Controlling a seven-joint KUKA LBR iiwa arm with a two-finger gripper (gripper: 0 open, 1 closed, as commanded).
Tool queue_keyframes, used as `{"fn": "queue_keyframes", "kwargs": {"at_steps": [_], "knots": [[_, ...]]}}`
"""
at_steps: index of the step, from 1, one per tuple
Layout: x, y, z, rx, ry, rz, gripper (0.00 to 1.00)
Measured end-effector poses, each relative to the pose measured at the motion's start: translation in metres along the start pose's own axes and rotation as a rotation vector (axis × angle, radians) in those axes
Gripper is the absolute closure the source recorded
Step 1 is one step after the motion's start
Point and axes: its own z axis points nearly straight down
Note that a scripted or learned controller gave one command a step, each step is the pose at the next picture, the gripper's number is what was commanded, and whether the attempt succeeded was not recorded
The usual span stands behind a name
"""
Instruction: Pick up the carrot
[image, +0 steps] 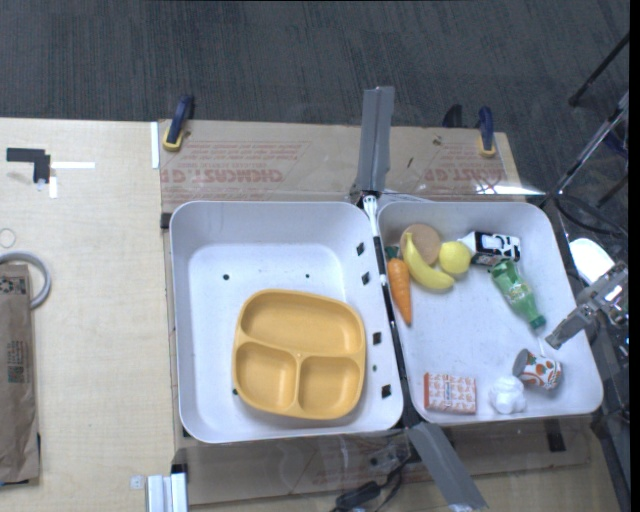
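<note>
Lying untouched against the left wall of the right bin (570, 300), the carrot (400, 290) is not picked yet, with the hand (560, 335) well apart at the right rim, grip state unclear.

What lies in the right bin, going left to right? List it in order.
carrot → banana → lemon → green bottle → gripper
</note>
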Motion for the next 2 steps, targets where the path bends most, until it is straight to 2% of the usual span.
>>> {"fn": "queue_keyframes", "kwargs": {"at_steps": [1, 2], "knots": [[-0.001, 0.0, -0.047, -0.001, -0.003, -0.087, 0.0], [-0.001, 0.0, -0.059, -0.002, -0.004, -0.471, 0.0]]}}
